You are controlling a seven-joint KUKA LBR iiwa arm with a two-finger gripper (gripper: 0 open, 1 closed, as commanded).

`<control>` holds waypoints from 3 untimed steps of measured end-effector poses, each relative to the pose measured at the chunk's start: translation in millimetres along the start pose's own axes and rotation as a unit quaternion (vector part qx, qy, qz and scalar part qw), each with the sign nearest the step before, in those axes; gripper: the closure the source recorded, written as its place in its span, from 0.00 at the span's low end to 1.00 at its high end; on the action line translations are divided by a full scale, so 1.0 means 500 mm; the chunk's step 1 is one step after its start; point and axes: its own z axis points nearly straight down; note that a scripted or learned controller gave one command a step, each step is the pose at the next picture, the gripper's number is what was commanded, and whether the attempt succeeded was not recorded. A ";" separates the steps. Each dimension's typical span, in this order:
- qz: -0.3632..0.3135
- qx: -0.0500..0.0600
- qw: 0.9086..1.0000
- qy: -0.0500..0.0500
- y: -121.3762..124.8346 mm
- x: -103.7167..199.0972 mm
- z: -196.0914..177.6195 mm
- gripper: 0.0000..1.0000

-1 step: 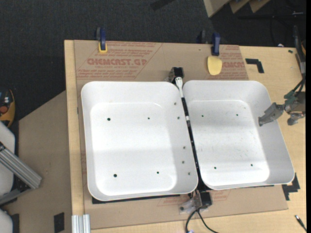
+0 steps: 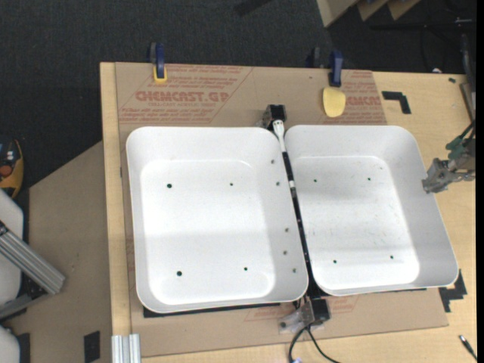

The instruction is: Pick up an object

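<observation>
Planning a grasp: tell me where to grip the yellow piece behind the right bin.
Take the yellow piece across its narrow sides, from straight above: it lies flat on the board. It touches the blue clamp, so may be fixed.

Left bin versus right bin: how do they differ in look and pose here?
The left bin sits square to the bench; the right bin is turned slightly, its near right corner overhanging the board. The left bin's floor is bright near the camera and shaded behind; the right bin's looks faintly speckled. Both are shallow, white, round-cornered, with four dark dots.
</observation>
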 end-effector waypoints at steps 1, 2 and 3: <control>-0.004 0.006 1.000 0.004 -0.052 0.202 0.087 1.00; -0.003 -0.009 1.000 0.001 -0.045 0.289 -0.295 1.00; -0.001 0.008 1.000 0.001 0.016 0.353 -0.056 1.00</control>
